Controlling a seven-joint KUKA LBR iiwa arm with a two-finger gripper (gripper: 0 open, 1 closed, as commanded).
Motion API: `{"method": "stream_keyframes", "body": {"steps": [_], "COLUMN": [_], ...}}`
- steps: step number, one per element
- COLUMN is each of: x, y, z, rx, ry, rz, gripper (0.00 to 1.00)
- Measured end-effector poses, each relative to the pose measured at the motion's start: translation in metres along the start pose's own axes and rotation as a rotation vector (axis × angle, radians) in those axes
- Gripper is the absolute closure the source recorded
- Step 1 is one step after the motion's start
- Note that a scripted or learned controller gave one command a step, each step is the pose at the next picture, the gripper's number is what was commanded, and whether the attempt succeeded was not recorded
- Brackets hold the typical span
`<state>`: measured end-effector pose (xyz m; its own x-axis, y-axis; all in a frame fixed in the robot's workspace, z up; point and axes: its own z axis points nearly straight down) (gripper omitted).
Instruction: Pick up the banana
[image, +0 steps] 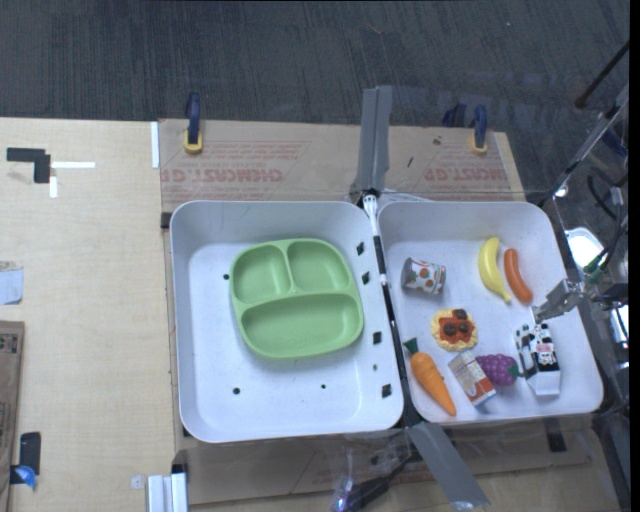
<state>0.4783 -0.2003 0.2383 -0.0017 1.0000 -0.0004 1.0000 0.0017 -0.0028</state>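
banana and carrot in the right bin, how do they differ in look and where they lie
The banana is yellow and gently curved; the carrot is orange, straight and tapered, with a green top. The banana lies near the bin's far side, right beside a sausage; the carrot lies near the front edge. Both are long toy foods lying flat in the same bin.

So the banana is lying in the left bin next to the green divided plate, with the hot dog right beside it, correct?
Not quite. The camera view shows the banana in the right bin, not the left one, so it is not next to the green divided plate, which sits alone in the left bin. The hot dog does lie right beside the banana.
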Motion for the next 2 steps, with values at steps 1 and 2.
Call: {"method": "stream_keyframes", "body": {"steps": [1,2], "x": [0.040,0.049], "y": [0.079,0.174], "z": [0.039,0.134], "rx": [-0.001,-0.026], "ry": [-0.001,-0.008], "rz": [-0.129,-0.157], "gripper": [0.00,0.00]}}
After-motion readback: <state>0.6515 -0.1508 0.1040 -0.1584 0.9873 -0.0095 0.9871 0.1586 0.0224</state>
